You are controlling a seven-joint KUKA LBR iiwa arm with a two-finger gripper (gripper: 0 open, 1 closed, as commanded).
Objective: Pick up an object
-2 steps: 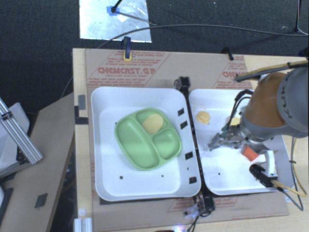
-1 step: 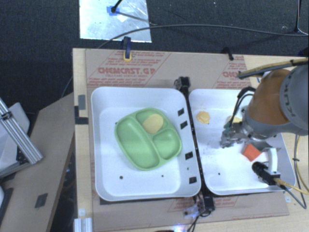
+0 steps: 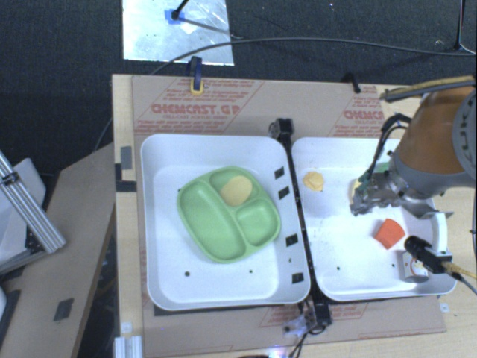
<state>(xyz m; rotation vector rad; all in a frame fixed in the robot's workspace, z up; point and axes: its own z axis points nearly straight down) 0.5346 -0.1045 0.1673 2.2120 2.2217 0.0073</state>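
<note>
I see two shallow white plastic bins (image 3: 168, 274) on a brown board over dark carpet. The grey two-finger gripper (image 3: 361, 200) hangs over the right bin (image 3: 335, 274); its grip I cannot tell. A small orange block (image 3: 389, 233) lies just beside it, a yellow lump (image 3: 314, 180) farther left. A green divided plate (image 3: 227, 213) sits in the left bin.

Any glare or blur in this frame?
Camera view: glare on the foil sheet at top; the white bins are bright but their edges stay readable; soft overall, with the end effector blurry and dark; soft shadows under the green tray and arm.
</note>
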